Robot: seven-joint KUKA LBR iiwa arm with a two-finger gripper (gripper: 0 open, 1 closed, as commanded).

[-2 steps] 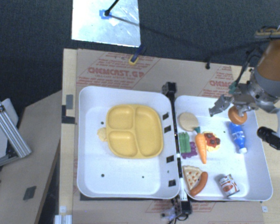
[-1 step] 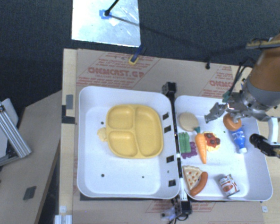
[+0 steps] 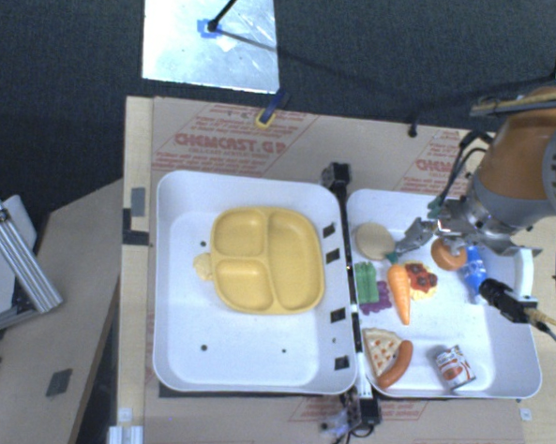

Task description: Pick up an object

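My gripper [image 3: 426,233] hangs over the back of the right bin [image 3: 522,372], on the grey arm with the orange band that reaches in from the right. It is just right of a tan bun [image 3: 374,239] and just left of a brown donut [image 3: 448,254]. An orange carrot [image 3: 401,291] lies in front of it, beside a red and yellow toy [image 3: 423,279]. A blue bottle [image 3: 473,271] lies partly under the wrist. Nothing can be seen held in the gripper.
The right bin also holds green and purple grapes [image 3: 368,293], a pizza slice [image 3: 379,344], a sausage [image 3: 397,363] and a small can [image 3: 454,366]. A yellow divided plate [image 3: 261,260] sits in the left bin [image 3: 171,351]. A black divider [image 3: 350,268] separates the bins.
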